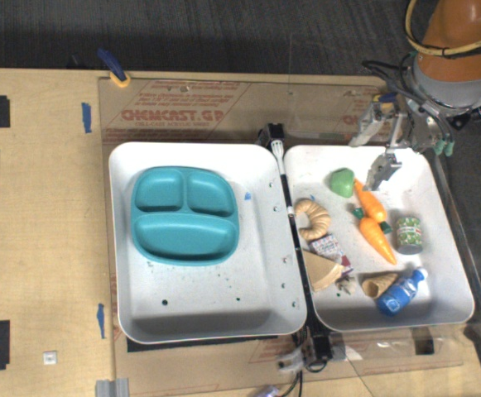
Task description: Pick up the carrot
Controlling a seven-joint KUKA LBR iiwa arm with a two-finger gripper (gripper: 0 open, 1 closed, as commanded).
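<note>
- Gripper (385,165) hovering over right bin (454,259), above upper carrot (370,202); whether spread or clenched, cannot tell.
- Approach step; next: descending squarely onto carrot.

Grey arm (455,56) w/ orange band, black+yellow cables

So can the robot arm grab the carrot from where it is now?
Probably yes. The tool hangs just above the top end of one carrot, and nothing lies over it. A second carrot and a green ball sit close beside, which might get bumped.
</note>
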